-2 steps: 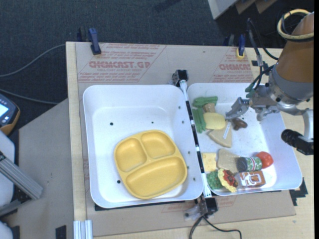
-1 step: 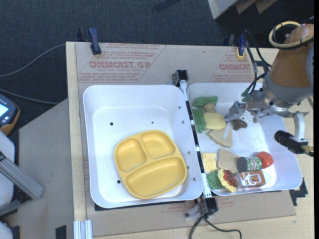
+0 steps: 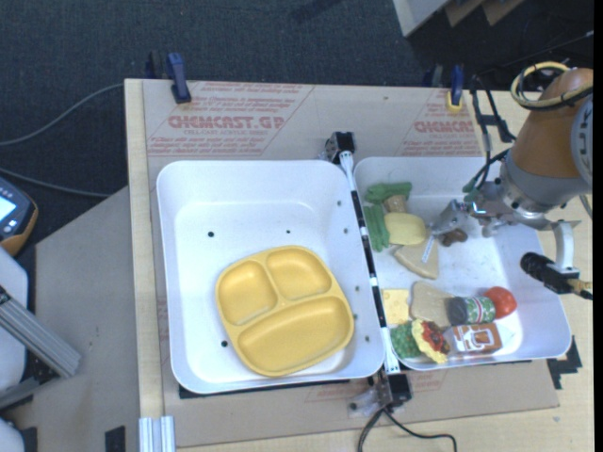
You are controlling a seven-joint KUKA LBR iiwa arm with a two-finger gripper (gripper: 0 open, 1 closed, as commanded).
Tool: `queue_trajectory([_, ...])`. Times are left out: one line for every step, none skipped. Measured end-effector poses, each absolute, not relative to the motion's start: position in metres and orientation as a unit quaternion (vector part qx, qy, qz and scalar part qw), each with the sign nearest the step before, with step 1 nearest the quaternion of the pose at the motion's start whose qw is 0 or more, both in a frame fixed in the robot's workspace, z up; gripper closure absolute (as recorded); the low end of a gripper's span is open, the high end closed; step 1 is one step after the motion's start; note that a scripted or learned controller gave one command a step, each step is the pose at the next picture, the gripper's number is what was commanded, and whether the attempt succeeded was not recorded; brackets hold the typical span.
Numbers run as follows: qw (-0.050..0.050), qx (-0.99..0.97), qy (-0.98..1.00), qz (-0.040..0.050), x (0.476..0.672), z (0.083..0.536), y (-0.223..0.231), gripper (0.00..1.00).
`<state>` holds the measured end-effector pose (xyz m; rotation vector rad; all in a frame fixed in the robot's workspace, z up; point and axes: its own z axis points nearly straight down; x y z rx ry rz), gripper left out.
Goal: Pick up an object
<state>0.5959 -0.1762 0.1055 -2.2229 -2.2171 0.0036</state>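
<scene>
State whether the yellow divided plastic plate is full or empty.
Empty: the yellow divided plastic plate shows three bare compartments, lying in the left white bin.

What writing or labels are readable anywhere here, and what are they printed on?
"CHEMCAST GP": red print on the brown board under the bins, at its upper left.
Same red print repeats at the board's upper right, partly hidden.
Smaller red lines around it: too blurred to read.
Bottle label in the right bin: unreadable.

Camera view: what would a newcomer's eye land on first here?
The yellow divided plate lying alone in the left bin stands out most. Next, the pile of toy food crowded along the right bin's near side, and the gripper reaching in low over that bin from the right.
</scene>
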Motion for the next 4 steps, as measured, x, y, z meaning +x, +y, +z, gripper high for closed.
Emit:
queue_trajectory([-0.003, -0.707, -0.708, -0.0021, 0.597, 0.088, -0.141, 0.0])
queue_trajectory([0.002, -0.706, -0.709, 0.0001, 0.589, 0.085, -0.093, 0.0])
queue_trajectory([0.005, -0.707, -0.707, 0.0052, 0.642, 0.084, -0.099, 0.0])
queue_trajectory([0.003, -0.708, -0.706, 0.0017, 0.581, 0.084, -0.101, 0.0])
